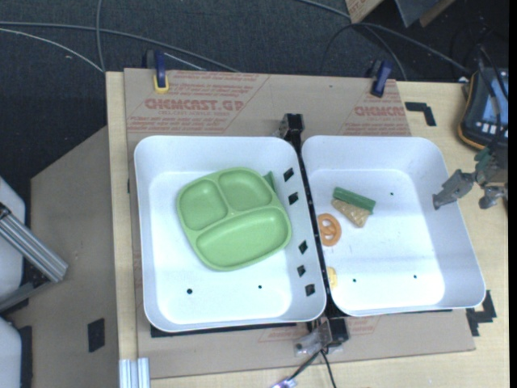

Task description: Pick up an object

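while our gripper (467, 191) hangs at the right bin's (452, 241) edge, fingers apart and holding nothing, the pretzel (329, 229) lies within reach.

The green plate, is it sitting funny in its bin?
A little. The green plate lies flat but turned askew to the left bin's walls. Nothing looks spilled or broken.

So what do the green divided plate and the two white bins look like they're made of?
The green divided plate looks like moulded plastic with a matte to satin finish: one even colour, soft rounded compartment ridges, only faint sheen. The left bin and right bin look like thin formed plastic, smooth and slightly glossy, with rounded corners and curled rims; coated metal can't be ruled out.
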Controlling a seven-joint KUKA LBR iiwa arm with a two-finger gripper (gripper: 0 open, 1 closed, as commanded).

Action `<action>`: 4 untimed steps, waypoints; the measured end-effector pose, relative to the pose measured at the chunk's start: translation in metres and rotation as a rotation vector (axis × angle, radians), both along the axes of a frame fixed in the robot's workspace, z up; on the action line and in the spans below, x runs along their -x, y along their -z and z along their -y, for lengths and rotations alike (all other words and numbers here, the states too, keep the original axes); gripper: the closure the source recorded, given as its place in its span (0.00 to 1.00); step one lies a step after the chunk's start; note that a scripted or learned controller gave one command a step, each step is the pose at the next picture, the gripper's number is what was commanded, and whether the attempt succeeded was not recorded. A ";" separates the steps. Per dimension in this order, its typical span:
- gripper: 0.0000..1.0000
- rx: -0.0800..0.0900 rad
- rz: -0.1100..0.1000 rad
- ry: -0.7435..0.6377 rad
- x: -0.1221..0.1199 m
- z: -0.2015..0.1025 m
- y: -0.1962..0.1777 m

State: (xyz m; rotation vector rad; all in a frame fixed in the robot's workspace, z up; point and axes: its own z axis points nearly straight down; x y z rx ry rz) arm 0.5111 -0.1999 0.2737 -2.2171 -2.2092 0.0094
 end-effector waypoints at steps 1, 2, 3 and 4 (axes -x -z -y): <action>0.00 0.003 0.012 -0.004 -0.002 -0.001 -0.006; 0.00 0.001 0.005 -0.003 0.000 0.000 0.057; 0.00 0.000 0.006 -0.004 -0.001 -0.011 0.111; 0.00 0.000 0.006 -0.003 0.003 -0.014 0.155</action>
